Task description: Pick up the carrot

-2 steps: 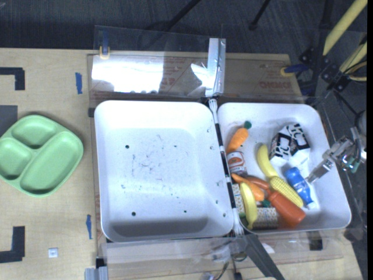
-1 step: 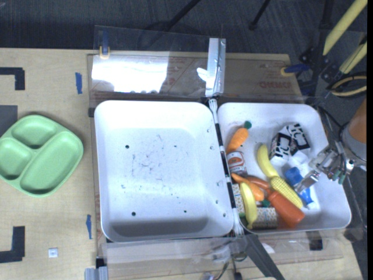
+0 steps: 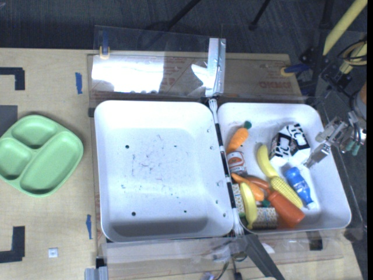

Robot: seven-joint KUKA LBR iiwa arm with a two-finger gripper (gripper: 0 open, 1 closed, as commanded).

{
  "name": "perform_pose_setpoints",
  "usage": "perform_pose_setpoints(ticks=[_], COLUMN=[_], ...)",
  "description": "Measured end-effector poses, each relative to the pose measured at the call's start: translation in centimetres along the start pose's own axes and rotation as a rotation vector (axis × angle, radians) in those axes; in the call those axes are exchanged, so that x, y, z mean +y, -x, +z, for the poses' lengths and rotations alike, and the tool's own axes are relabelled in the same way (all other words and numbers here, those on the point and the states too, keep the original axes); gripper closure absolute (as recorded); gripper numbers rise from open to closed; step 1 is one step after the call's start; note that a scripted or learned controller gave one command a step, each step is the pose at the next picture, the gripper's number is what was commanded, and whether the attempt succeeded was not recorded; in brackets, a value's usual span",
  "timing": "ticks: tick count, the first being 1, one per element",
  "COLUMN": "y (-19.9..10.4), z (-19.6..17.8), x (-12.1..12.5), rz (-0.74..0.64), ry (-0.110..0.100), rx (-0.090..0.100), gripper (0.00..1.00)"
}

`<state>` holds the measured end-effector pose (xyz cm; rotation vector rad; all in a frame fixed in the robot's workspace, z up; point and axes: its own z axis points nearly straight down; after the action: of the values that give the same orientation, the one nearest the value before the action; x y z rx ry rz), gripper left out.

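You see two white bins side by side in the middle of the frame. The left bin [image 3: 154,168] shows only its scuffed white floor. The right bin [image 3: 335,174] holds a clutter of toy food.

The carrot [image 3: 237,140] lies at the upper left of the right bin, close against the wall shared with the left bin, its green tip pointing toward the top of the frame. Just below it sits a small can [image 3: 236,163]. A banana [image 3: 266,161] lies to the right of the carrot, apart from it, and a corn cob [image 3: 285,191] runs down from the banana's lower end. A blue bottle [image 3: 299,185] lies beside the cob, and a black-and-white object [image 3: 289,140] sits in the upper right of that bin. An orange-red bottle [image 3: 285,209] rests near the bin's lower edge.

The gripper [image 3: 327,140] is at the right rim of the right bin, well apart from the carrot. You cannot tell from this view whether it is apart or together; nothing shows between its tips.

A green divided plate [image 3: 39,154] sits on the bench at the far left.
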<state>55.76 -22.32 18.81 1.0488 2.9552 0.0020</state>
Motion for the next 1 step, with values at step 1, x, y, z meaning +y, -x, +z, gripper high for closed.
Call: perform_pose_setpoints(ticks=[1], y=[2.7], z=[5.17], x=[2.21], rz=[-0.139], ry=[0.0], rx=[-0.002], gripper=[0.0])
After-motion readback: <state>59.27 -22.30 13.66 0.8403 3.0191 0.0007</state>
